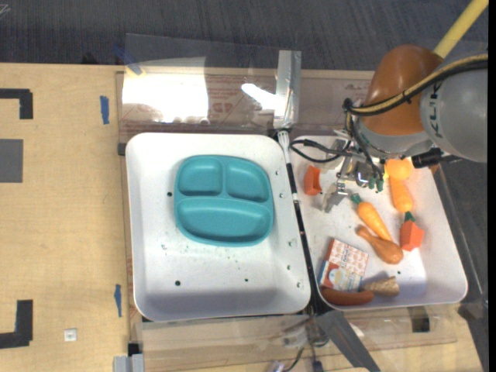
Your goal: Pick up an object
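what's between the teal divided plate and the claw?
In the camera view: bare floor of the left bin, the two bins' adjoining walls, then a small orange block in the right bin, just left of the claw. The teal plate lies alone.

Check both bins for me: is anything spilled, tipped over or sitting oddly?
Nothing looks spilled or damaged. The teal divided plastic plate lies flat in the left white bin. The toy foods are bunched in the right white bin; the red sausage-shaped toy sits hard against its near wall. The gripper hangs over that pile.
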Tool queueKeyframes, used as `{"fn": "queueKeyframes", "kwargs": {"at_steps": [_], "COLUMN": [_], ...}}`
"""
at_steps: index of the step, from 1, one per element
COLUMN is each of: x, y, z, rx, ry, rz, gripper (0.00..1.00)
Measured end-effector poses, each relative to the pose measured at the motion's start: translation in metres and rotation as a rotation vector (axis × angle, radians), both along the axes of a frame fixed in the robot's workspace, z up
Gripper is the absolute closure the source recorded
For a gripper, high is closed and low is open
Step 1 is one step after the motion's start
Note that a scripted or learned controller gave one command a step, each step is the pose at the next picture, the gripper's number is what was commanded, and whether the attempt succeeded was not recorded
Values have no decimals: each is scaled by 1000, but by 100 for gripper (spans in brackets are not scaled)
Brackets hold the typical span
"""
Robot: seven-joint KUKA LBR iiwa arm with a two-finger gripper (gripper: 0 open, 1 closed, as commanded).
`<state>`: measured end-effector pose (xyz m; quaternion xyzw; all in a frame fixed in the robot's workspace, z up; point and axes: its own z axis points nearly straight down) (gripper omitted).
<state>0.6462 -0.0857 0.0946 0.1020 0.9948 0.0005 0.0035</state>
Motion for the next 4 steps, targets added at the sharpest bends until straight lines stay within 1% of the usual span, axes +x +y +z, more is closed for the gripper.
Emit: {"fn": "queueKeyframes", "kwargs": {"at_steps": [1, 2, 3, 4], "x": [3, 6, 6, -9], "y": [-62, -60, -60, -56], "z": [-7, 5, 4, -7], "rx": [-3, -4, -4, 0], "ry": [-5, -15, -14, -3], "rz": [103, 105, 105, 16], "gripper": [0, 100, 0, 0]}}
